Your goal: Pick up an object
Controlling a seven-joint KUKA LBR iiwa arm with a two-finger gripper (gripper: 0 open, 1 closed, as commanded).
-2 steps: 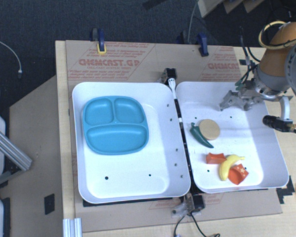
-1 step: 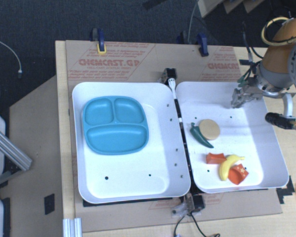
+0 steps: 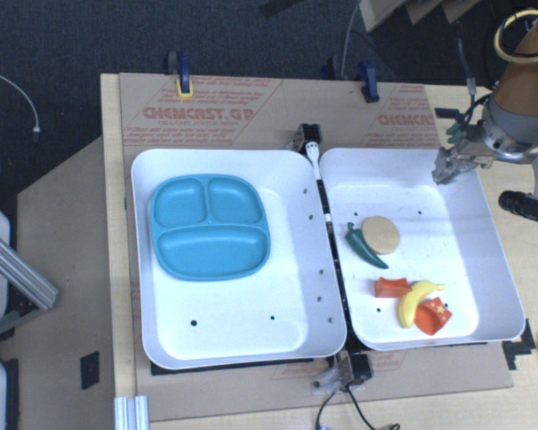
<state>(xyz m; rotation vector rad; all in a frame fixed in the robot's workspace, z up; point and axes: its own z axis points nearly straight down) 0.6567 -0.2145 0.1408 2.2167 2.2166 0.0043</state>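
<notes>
White bins sit side by side on the bench. Left bin (image 3: 161, 330) holds a blue divided plate (image 3: 211, 227). Right bin (image 3: 484, 240) holds a tan disc (image 3: 382, 235) touching a green pepper (image 3: 366, 247); nearer the front edge, a yellow banana (image 3: 414, 300) lies between two red pieces (image 3: 393, 287) (image 3: 433, 316). Gripper (image 3: 449, 165) hangs over the right bin's far right corner, well apart from all items. Nothing visible in its grasp; how wide it stands cannot be told from here.
</notes>
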